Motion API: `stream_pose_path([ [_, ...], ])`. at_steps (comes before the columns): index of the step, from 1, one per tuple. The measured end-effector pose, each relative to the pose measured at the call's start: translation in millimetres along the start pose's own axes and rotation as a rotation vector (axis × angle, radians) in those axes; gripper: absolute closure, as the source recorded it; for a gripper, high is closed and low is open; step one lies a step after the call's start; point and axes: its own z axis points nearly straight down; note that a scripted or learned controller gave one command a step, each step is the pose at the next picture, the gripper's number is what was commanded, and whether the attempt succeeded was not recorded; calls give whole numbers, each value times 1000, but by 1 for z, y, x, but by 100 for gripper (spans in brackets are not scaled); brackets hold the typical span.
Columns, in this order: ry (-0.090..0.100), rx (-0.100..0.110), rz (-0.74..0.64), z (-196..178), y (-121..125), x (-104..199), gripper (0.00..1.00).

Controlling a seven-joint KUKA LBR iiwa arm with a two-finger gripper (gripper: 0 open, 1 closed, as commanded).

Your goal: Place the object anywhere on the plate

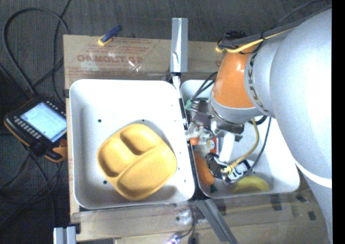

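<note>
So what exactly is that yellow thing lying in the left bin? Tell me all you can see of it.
It is a yellow plate, looking like smooth plastic, rounded in outline and divided by low ridges into three compartments, two smaller and one larger. It lies flat on the floor of the left white bin, toward the near side, turned somewhat askew. Nothing rests on it, and the gripper is over the other bin.

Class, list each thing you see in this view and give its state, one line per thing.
Yellow plate: lying in the left bin, nothing on it.
Arm: reaching down into the right bin.
Yellow object: lying at the right bin's near edge, not on the plate.
Orange object: lying in the right bin, partly hidden under the arm.
Handheld pendant: screen lit.
</note>
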Motion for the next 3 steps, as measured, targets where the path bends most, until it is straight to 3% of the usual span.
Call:
stream_pose_path([
  [1, -1, -3, -101, -39, 44, -4, 100],
  [2, -1, 1, -74, 0, -34, 38, 100],
  [3, -2, 0, -208, 2, -71, 94, 100],
])
